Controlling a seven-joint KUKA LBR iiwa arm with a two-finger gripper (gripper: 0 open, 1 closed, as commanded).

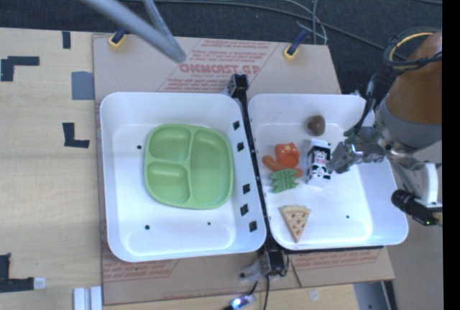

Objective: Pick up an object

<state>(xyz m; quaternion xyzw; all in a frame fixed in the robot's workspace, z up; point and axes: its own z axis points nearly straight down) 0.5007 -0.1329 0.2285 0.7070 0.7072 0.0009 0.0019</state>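
Touching the black-and-white toy (319, 161) from its right, the end effector (338, 160) hides whether it grips anything.

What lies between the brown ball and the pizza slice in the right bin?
The black-and-white carton, standing roughly midway between the ball and the pizza slice, seen in the camera view.

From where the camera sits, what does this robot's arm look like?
The arm is rounded and grey, with a broad orange band above the wrist. It narrows to a small metallic end effector with dark parts and hints of green. Thin dark cables loop beside the orange section.
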